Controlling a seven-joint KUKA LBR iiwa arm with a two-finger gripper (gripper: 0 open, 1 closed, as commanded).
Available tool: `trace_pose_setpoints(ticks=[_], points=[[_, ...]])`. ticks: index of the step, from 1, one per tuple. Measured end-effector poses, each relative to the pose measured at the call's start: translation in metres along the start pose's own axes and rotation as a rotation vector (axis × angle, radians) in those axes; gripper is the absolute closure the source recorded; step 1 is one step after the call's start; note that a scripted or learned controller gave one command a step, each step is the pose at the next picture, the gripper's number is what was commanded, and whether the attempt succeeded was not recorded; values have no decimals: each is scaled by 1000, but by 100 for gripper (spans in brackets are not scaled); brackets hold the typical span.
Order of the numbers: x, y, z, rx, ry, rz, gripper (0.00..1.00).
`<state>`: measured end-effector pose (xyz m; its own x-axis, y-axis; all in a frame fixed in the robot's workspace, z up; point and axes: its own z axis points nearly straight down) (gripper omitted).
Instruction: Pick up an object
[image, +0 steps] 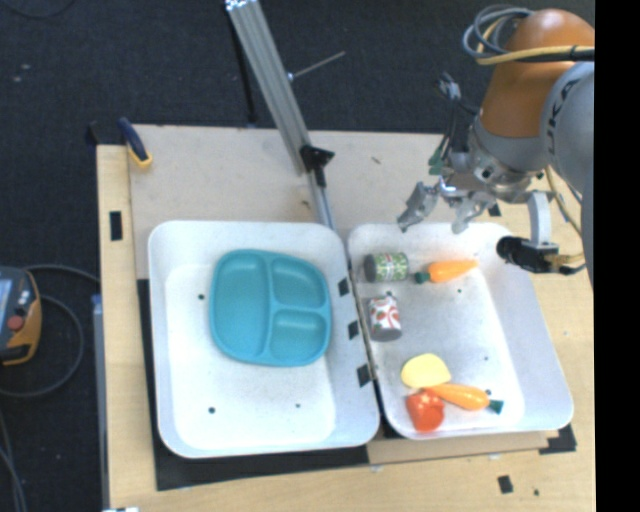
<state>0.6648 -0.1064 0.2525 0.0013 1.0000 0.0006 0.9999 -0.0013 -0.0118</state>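
Above the right bin's far rim | claw spread, nothing between its fingers | can and carrot just below it | blue tray well to its left

Bench (wooden) under two white bins

Teal divided tray in left bin, metal pole
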Motion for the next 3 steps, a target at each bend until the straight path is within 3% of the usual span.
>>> trace_pose_setpoints(ticks=[1, 3], points=[[0, 2, -9, -14, 0, -2, 0], [-14, 6, 104, -10, -3, 1, 0]])
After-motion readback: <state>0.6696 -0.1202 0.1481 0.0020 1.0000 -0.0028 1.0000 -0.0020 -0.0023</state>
